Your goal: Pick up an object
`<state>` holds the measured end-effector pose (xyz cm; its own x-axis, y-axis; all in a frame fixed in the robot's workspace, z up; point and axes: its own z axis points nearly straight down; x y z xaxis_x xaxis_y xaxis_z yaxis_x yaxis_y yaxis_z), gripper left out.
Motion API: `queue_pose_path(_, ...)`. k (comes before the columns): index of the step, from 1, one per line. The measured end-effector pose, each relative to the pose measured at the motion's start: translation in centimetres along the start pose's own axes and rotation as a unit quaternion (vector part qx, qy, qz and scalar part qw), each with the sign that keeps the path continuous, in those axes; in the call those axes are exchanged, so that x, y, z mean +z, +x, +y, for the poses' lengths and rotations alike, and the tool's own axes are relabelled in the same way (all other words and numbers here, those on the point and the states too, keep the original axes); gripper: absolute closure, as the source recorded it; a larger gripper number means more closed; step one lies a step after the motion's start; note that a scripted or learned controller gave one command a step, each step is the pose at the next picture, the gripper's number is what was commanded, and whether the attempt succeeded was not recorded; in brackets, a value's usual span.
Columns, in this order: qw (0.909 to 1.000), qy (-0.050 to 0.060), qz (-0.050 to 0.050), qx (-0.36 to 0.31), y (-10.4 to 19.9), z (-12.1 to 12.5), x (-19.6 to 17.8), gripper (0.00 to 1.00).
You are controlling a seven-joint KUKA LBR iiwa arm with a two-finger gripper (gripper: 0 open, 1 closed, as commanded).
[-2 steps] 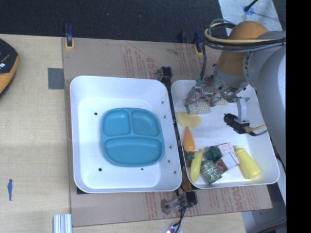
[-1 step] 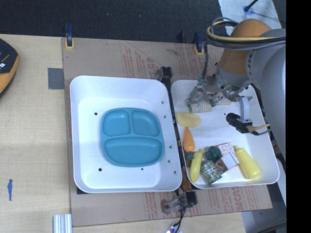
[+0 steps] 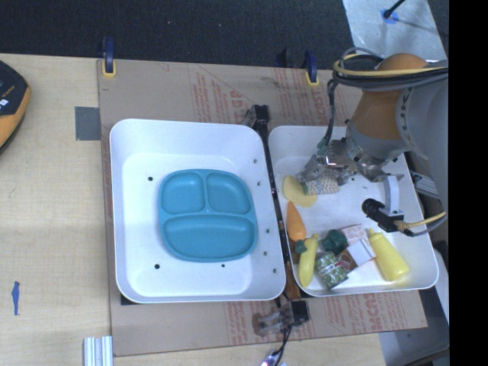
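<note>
I can't really tell what the fingers are doing from up here, the gripper (image 3: pixel 329 168) is sitting low in the upper part of the right bin (image 3: pixel 427 277) and the wrist is blocking most of it, so spread or pressed together is anyone's guess. Something speckled and greyish (image 3: pixel 322 181) is lying right under the tip, touching or nearly touching it, but I'm not seeing it clearly between anything. Just left of that, a pale yellow round piece (image 3: pixel 296 191) is resting near the bin's left wall. Going down that same wall I'm seeing an orange carrot-looking thing (image 3: pixel 295 222), then a yellow banana-shaped item (image 3: pixel 306 259) with a dark green bit at its top. Next to it, a dark green lump (image 3: pixel 334 241), a green printed packet (image 3: pixel 331 269) and a small white-and-red box (image 3: pixel 357 244) are all bunched together, touching. A yellow bottle (image 3: pixel 389 256) is lying tilted towards the lower right corner, and a black part of the arm's hardware with a cable is hanging just above it. The left bin (image 3: pixel 130 204) is holding a blue divided plate (image 3: pixel 207 213), flat in the middle. Both bins are sitting on a cardboard sheet (image 3: pixel 191 90) on the wooden worktop (image 3: pixel 46 227), with blue clamps (image 3: pixel 108 52) along the far edge.
</note>
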<state>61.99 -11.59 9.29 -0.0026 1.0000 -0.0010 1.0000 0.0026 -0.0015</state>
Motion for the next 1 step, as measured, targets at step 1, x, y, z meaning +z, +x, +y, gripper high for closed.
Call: queue_pose_path(1,1.0000,-0.002,0.001,-0.001,2.81,-4.68,-10.49,1.00)
